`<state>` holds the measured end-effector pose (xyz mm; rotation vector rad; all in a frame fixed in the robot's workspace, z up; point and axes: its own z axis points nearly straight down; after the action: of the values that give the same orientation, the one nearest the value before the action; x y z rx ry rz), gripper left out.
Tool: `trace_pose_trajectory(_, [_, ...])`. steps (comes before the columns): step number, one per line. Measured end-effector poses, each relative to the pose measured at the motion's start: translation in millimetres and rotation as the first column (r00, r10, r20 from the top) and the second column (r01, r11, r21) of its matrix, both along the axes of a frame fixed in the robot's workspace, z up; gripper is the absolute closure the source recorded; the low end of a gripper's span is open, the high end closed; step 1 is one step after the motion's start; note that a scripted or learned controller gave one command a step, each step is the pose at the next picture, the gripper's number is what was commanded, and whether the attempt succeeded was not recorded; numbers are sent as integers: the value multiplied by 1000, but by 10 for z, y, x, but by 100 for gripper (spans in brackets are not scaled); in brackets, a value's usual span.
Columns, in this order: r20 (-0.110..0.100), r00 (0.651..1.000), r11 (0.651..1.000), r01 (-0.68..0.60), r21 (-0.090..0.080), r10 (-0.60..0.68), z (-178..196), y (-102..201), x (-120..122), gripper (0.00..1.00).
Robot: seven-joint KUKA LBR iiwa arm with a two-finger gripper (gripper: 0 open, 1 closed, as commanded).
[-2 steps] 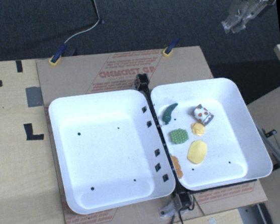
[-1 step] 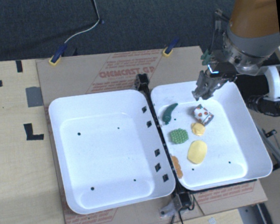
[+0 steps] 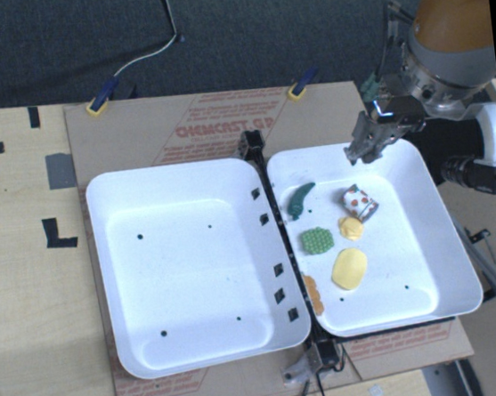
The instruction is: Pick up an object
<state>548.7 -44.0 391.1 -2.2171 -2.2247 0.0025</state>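
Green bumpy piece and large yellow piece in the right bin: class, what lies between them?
Nothing: in the camera view, bare white bin floor separates the green bumpy piece from the large yellow piece.

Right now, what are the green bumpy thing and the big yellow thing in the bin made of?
The green bumpy thing looks like soft rubber or plastic, matte, with a knobbly surface. The big yellow thing looks like smooth plastic or foam, with an even colour and soft rounded edges. The view is too small to be sure of either.
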Motion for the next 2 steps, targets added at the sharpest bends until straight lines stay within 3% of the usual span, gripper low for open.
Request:
trace_pose_trajectory(1, [-1, 1000, 1000, -1, 0, 1, 95, 4, 3, 100])
trace_pose_trajectory(2, [-7, 1000, 1000, -8, 3, 8, -584, 1073, 83, 100])
